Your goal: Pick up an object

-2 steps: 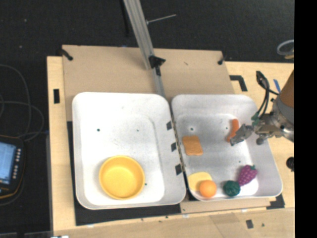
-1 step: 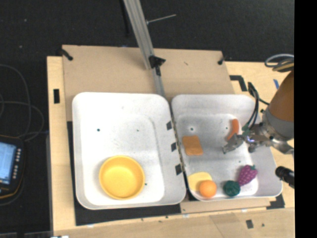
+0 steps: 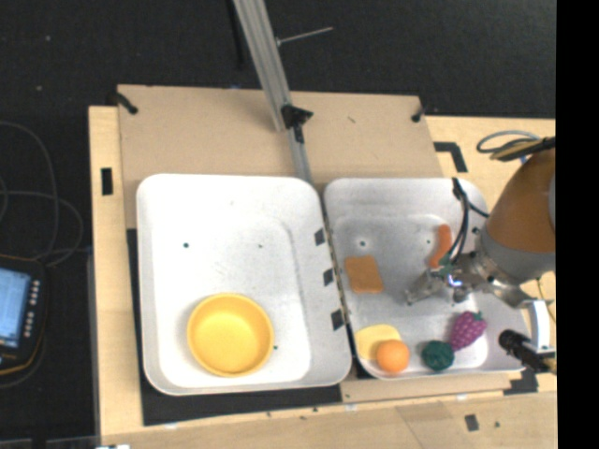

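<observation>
Two bins: in the right bin (image 3: 374, 204), jaws (image 3: 432, 283), grip state unclear, hover below the upright carrot (image 3: 442, 242).

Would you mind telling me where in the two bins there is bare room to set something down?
Left bin: bare everywhere above the yellow bowl. Right bin: bare along the top, above the tan block. Its lower right is crowded with the orange, purple grapes and gripper.
</observation>
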